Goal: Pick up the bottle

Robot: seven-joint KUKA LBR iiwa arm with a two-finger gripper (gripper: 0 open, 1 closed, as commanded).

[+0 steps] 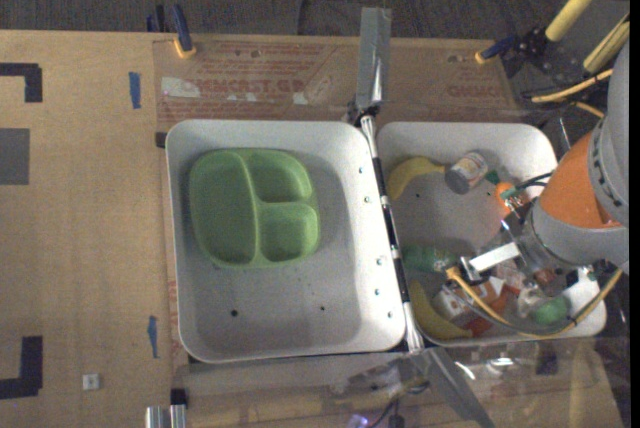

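From above, the bench (80,216) carries two white bins side by side. The left bin (285,331) holds a green divided plate (254,207), lying flat in its upper left half, toward ten o'clock from the bin's middle. The rest of that bin's floor is bare white with a few dark specks.

The right bin (530,138) is crowded. A yellow piece (412,174) lies near its upper left corner. Just to the three o'clock side of that lies the bottle (467,170), a small grey one on its side, its round end facing the camera, well up in the bin's top half. A small orange bit (503,187) sits right beside it at four o'clock. Lower down, a green thing (425,259) rests against the left wall, and another yellow shape (430,314) lies in the bottom left corner. Small orange and white clutter (478,301) and a green ball-like item (547,313) fill the bottom edge.

The arm (590,186) comes in from three o'clock, its orange band over the bin's right side. The jaws (492,268) sit low among the clutter in the bin's lower half; whether they are apart or together I cannot tell, since wires and objects crowd them. The bottle lies toward twelve o'clock from the jaws, well apart from them, with open bin floor between.
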